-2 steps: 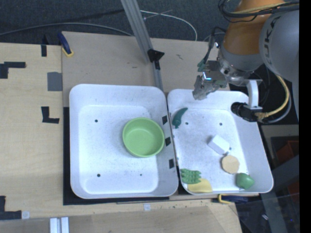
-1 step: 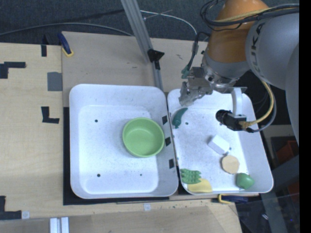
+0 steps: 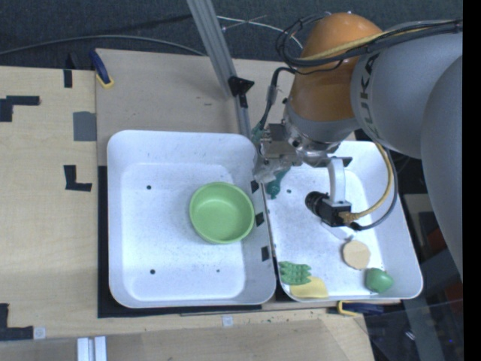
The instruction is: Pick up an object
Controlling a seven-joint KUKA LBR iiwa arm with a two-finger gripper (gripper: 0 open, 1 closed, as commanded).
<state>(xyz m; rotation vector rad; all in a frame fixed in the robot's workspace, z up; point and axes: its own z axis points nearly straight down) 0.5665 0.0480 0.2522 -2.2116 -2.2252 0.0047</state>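
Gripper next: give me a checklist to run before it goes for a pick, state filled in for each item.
1. Gripper located, at the right bin's left edge: ok.
2. Something held between its fingers: cannot tell.
3. Targets lying in the right bin: tan disc, green ball, yellow piece: ok.
4. Green bowl upright in the left bin: ok.
5. Gripper apart from the divider between bins: cannot tell.

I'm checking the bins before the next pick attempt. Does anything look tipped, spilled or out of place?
Nothing stands out. The green bowl sits upright in the left bin. In the right bin, the tan disc, green ball and green and yellow pieces lie loose near the front edge.
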